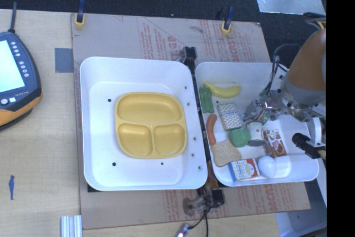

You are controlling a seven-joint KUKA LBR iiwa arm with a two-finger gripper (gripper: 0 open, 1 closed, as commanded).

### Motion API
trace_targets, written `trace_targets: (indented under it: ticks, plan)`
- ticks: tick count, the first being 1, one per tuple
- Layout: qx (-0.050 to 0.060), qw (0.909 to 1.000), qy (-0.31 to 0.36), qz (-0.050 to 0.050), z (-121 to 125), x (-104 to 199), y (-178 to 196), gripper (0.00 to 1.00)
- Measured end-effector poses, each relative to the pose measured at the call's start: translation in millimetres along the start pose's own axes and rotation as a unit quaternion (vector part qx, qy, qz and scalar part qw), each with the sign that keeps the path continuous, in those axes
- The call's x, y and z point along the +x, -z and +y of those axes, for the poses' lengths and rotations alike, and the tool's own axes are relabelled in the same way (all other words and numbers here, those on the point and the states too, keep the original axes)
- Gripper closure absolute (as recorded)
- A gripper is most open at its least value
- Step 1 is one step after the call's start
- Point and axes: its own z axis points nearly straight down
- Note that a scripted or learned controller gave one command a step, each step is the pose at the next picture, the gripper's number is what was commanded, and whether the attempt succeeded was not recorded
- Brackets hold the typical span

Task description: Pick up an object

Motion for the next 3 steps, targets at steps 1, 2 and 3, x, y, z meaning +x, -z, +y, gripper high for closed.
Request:
trace_targets:
  ticks: [1,2,3]
  plan:
    - [-0.001,1.0000,-0.001,0.000,40,1,1,0.00]
    - [-0.001,1.0000,-0.001,0.001,84,26,5,0.00]
    - [0.000,1.0000,0.000,0.000,36,17,0,0.00]
